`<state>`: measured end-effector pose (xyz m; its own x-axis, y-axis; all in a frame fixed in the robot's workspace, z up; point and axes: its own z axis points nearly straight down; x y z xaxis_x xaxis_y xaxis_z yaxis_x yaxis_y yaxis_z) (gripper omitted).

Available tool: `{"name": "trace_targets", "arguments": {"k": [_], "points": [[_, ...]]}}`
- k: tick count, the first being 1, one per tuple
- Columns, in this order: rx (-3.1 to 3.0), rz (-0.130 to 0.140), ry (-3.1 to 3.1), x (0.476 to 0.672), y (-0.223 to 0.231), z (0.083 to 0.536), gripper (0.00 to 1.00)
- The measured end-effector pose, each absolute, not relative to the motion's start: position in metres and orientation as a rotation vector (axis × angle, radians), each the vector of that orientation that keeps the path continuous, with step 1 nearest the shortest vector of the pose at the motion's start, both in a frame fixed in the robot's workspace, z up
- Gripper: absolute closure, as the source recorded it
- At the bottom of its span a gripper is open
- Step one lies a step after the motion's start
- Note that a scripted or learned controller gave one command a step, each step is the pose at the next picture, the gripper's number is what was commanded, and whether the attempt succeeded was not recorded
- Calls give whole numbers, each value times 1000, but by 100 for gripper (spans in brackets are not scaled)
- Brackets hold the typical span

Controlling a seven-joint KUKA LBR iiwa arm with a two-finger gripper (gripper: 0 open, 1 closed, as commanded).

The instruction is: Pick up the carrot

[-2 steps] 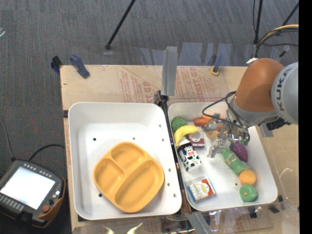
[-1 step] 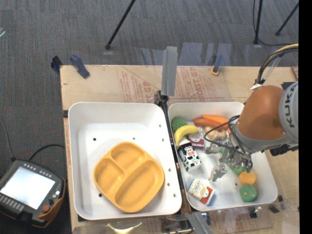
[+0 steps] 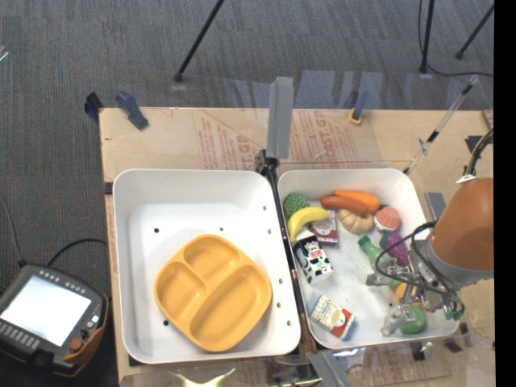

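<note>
Carrot [image 3: 355, 200] is lying near the far wall of the right bin [image 3: 407, 185], touching a croissant [image 3: 355, 219] and well apart from the claw [image 3: 419, 293]. Whether the claw is gripping anything cannot be told; it is hanging low over the bin's near right corner, crowding a green bottle [image 3: 371, 251] and a green piece [image 3: 412, 319]. Between claw and carrot, a banana [image 3: 306, 218], a cow-print carton [image 3: 313, 259] and a juice box [image 3: 332, 316] are leaving little open floor. The left bin [image 3: 141, 200] is holding a yellow divided plate [image 3: 213, 290] on the surface [image 3: 185, 139].
</note>
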<state>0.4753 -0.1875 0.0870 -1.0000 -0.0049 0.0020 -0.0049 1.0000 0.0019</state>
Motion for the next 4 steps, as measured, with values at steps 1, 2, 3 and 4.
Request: {"name": "trace_targets", "arguments": {"k": [1, 2, 3, 4], "points": [[17, -6, -3141, 477, -185, 97, 100], [207, 5, -3147, 495, -178, 287, 100], [90, 5, -3151, 493, -213, 397, 100], [372, 3, -3128, 521, -212, 491, 100]]}}
